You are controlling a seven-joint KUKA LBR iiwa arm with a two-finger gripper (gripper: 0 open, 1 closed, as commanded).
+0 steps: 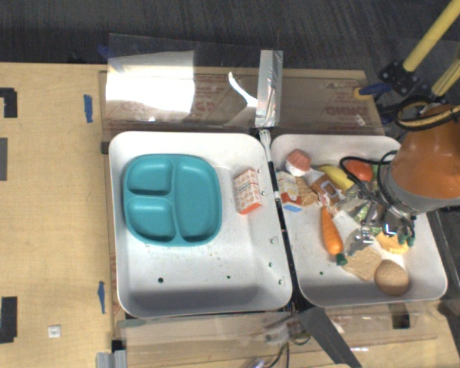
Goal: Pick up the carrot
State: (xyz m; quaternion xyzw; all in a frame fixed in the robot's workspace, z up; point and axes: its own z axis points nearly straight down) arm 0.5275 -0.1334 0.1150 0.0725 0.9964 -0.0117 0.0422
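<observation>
Lying free in the right bin (433, 282), the carrot (331, 233) — orange, slanted, green stub toward the near edge, with a cracker (362, 264) and brown roll (392, 277) close by. Hovering just to its right, the gripper (368, 225), nothing pinched; spread or pressed together, cannot tell. Best to shift left over the carrot's middle, straddle it across its width, then descend. Hard to separate from the clutter and the orange wrist band — the gripper's metal tips.

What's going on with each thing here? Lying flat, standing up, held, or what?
carrot: lying flat in the right bin, not held
teal divided plate: flat, right way up, left bin
small carton: lying on its side beside the plate
pincer: low over the right bin's clutter
</observation>
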